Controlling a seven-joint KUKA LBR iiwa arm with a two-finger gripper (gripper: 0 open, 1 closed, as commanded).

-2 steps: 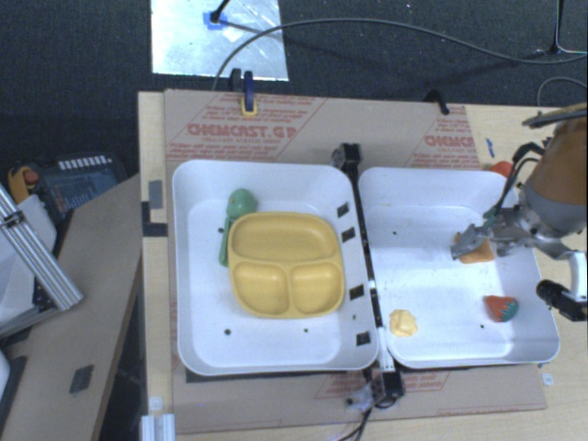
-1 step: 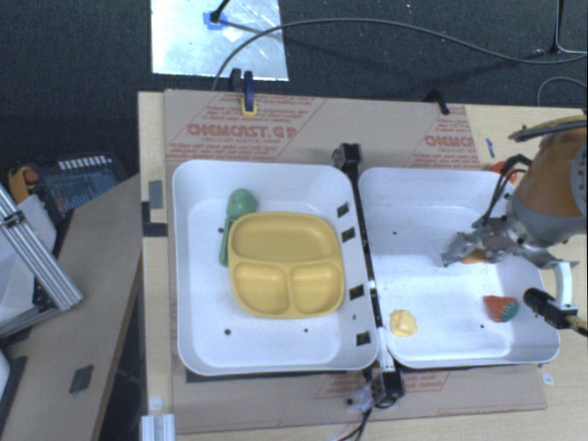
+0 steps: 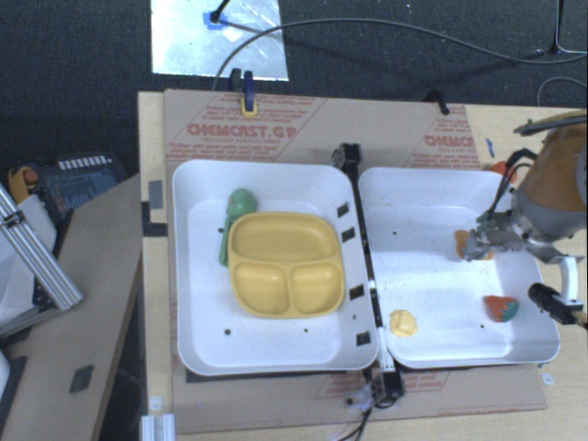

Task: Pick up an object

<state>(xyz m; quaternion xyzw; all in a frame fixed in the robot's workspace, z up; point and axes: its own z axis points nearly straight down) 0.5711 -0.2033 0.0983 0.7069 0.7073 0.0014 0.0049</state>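
— How many things are there?

— Two white bins sit side by side. The left bin [image 3: 197,246] has one yellow tray [image 3: 285,263] with three dips, smooth like plastic, and one green spoon [image 3: 234,214] poking out from under its far left edge. The right bin [image 3: 432,333] has three small things: an orange lump [image 3: 463,241], a round yellow lump [image 3: 402,322] near the front, and a red and green piece [image 3: 502,308] on the right.

— And the pincer?

— The gripper [image 3: 478,246] sits low, right beside the orange lump. How wide it is open cannot be seen, or whether it has a hold on the lump.
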